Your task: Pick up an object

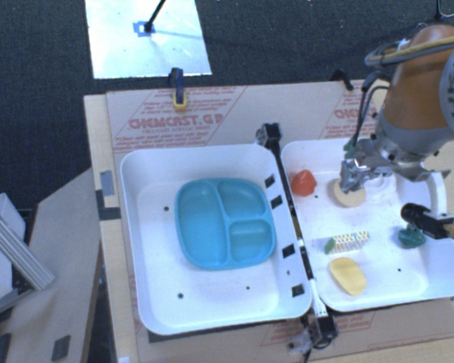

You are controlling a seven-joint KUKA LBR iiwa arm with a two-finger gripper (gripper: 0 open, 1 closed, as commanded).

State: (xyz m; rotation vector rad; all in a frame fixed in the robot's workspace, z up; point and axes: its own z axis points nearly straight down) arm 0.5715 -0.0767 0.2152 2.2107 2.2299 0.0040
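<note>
Robot arm (423, 98) entering from the right, its orange band above the grey wrist at the far right of the scene. The wrist angles down and leftward, ending in the gripper (353, 179), which points downward low over the far right bin area.

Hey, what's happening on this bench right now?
A grey and orange robot arm reaches in from the right, its gripper down over a round tan disc in the right bin. A red piece, a yellow piece and a teal piece lie around it. The left bin holds a blue divided plate.
</note>
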